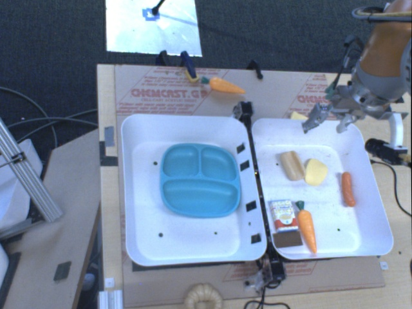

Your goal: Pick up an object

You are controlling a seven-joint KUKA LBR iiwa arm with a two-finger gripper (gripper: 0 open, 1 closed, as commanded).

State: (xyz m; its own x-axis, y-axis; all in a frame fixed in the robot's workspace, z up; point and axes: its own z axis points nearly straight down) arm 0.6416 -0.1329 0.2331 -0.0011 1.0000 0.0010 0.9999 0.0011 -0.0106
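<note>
In the camera view, you see the claw (329,117) poised above the far edge of the right bin (376,234), near the far right corner of the bench (109,192). Its two fingers stand apart with nothing between them. Treat the claw as unloaded.

Candidate objects lie in the right bin, all on the near side of the claw:
- A tan bread piece (291,165) and a yellow wedge (315,172), touching each other, at mid-bin. These are the closest to the claw.
- A small sausage (347,189) near the bin's right wall, its long axis running far-to-near.
- A carrot (306,226) by the bin's near edge, long axis far-to-near, leafy end toward the far side.
- A small printed carton (283,214) just beside the carrot, toward the divider.

The left bin (138,237) carries a blue sectioned plate (199,179). A second carrot (222,85) lies outside the bins at the far edge of the bench.

Judgement: the pick has not begun. The nearest target is the bread piece and wedge pair; it lies toward the near edge of the bench and slightly toward the divider from the claw. The contact between the two may cause one to shift when you close on the other.
</note>
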